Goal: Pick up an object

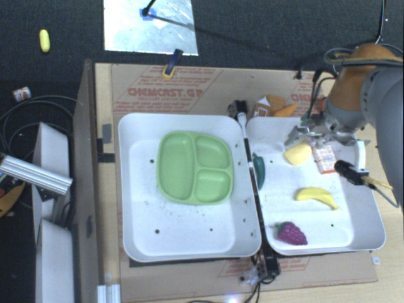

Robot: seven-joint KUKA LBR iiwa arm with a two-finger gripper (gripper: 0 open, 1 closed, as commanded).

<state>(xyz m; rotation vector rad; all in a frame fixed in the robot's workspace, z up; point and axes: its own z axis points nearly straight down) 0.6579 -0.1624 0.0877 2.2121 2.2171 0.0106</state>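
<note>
The right bin (366,232) holds a pale yellow lump (297,154), a small red and white box (324,160), a banana (317,197) and a purple bunch of grapes (291,233). A teal item (258,169) lies against the divider between the bins. My gripper (307,135) hangs over the back of the right bin, just above and behind the yellow lump and next to the box. Nothing is visibly held.
A green divided plate (193,167) lies in the left bin (136,232). Orange pieces (278,106) and a small black and white item (239,110) sit on the cardboard behind the bins. The arm (369,81) occupies the right bin's back right corner.
</note>
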